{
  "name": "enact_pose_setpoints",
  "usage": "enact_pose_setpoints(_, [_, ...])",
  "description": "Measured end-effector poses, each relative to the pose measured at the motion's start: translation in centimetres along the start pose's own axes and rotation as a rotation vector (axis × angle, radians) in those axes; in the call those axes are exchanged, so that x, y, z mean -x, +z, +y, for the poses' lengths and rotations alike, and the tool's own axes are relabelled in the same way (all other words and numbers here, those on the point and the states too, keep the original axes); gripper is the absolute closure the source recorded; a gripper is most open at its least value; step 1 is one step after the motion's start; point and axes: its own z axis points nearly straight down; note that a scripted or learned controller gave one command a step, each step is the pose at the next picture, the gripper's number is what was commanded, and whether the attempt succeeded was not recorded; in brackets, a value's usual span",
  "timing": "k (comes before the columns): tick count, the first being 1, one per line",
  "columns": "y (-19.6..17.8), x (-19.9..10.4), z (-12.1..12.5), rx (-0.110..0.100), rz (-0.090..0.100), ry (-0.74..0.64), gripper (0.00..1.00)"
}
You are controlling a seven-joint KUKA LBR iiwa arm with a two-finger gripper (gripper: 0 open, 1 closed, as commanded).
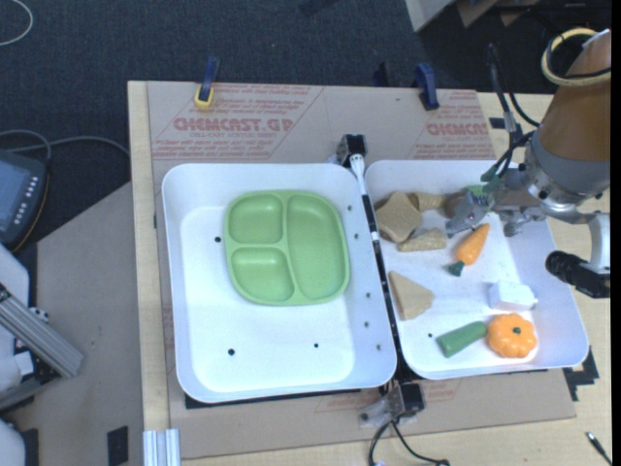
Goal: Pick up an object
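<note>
My gripper (482, 223) hangs over the back of the right bin (572, 333), open, with one finger on each side of the top end of an orange carrot (472, 248). The carrot lies tilted on the bin floor, its green tip pointing toward the front. Tan bread-like pieces (396, 216) lie just left of the gripper, and another tan wedge (410, 295) lies nearer the front. A small orange pumpkin (511, 337), a green vegetable (461, 338) and a white block (511, 295) sit at the bin's front right.
The left bin (184, 289) holds a green divided plate (288, 248). A raised rim between the bins (374, 250) separates them. The grey arm with its orange band (577, 115) comes in from the right above the right bin's back corner.
</note>
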Motion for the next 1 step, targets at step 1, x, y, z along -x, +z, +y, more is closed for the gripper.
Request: enact_pose_setpoints(1, [-0.54, -0.01, 0.24, 0.011, -0.002, -0.002, 0.00])
